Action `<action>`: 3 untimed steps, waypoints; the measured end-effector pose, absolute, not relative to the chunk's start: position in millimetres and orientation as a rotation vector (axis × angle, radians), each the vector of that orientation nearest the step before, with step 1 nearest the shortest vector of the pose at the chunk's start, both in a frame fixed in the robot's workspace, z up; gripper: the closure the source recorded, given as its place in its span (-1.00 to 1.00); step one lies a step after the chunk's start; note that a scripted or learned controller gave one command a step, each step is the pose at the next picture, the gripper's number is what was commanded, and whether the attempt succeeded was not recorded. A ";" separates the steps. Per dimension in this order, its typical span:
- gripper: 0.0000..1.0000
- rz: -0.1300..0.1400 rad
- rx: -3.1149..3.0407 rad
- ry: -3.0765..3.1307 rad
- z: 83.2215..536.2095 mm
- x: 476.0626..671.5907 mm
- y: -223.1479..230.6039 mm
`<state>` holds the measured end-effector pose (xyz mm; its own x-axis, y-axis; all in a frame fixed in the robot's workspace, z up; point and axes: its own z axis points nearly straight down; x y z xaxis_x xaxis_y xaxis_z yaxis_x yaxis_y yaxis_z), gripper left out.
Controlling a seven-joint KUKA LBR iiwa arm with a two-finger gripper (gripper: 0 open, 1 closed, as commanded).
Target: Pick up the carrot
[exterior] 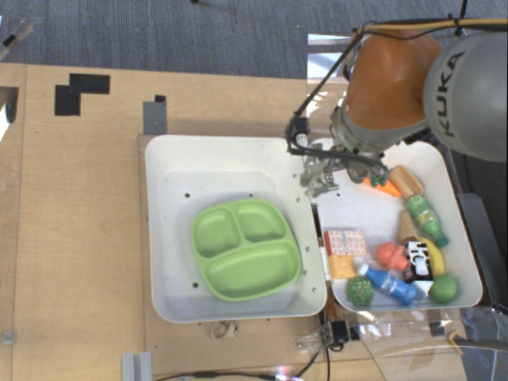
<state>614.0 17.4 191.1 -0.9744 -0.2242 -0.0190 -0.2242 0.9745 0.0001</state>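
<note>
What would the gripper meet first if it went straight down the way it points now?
Probably the bare floor of the right bin near its upper left corner; the gripper hangs left of the carrot, though depth is unclear.

Matt pale wood table [79,236], smooth glossy white plastic bins [167,292], a smooth green plastic plate [246,248], glossy orange arm band [389,78]

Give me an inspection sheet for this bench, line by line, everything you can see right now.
Surface: wooden bench bearing two white bins.
Job's things: carrot in the right bin, partly hidden under the arm.
Clutter: green divided plate in the left bin; toy foods, a blue bottle and a green ball in the right bin.
Tool: tool over the right bin's left edge, beside the carrot.
Cables: black cable along the arm.
Surroundings: grey carpet.
</note>
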 end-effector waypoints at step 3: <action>-1.00 0.002 -0.733 3.052 239.7 642.9 -113.2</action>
<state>642.9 -113.2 239.7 -0.8910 -0.4540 -0.0027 -0.4540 0.8910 0.0005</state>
